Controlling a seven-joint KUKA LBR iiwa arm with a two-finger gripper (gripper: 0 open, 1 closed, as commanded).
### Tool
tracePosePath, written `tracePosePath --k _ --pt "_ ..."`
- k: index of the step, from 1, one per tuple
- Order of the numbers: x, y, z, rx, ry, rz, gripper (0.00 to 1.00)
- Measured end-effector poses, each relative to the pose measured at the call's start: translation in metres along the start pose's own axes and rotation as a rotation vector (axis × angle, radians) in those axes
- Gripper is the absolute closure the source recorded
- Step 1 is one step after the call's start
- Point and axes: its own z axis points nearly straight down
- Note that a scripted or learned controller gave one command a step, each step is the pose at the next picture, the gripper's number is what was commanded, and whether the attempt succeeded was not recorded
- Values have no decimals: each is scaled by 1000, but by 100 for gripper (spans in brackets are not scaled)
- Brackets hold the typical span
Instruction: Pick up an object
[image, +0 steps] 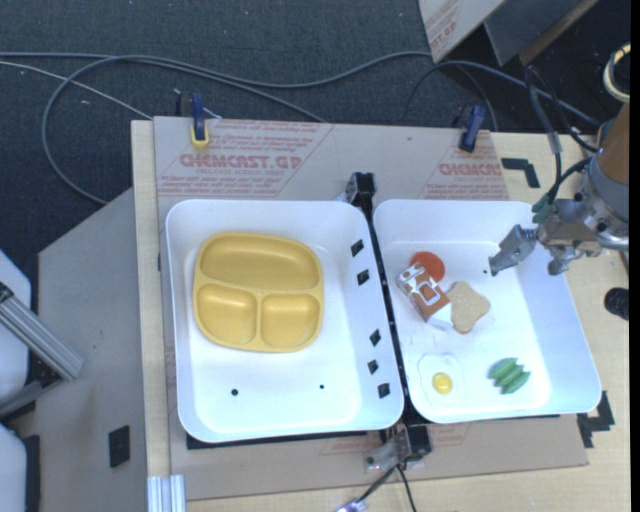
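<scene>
1. Two shallow white bins sit side by side on a board-covered surface (300, 160), seen from above at a slant.
2. The left bin (190, 400) holds a yellow divided plate (258, 291) in its upper half, its long axis running left to right.
3. The right bin (565, 340) holds small toy foods: a red-and-white carton (424, 291) with its long axis running from upper left to lower right, a red tomato (428, 264) touching its upper end, a bread slice (468, 308) just right of it, a fried egg (440, 379) and a green pod (509, 375) lower down.
4. The tool (530, 255) hangs at the bin's upper right, fingers spread apart, gripping nothing, well clear of the foods.
</scene>
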Motion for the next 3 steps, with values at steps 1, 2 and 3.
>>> tracePosePath --k 1,2,3 --pt "0 2 -6 -13 -2 -3 0" --pt "-1 12 41 -9 -1 -3 0" --pt "1 12 83 -8 -1 -3 0"
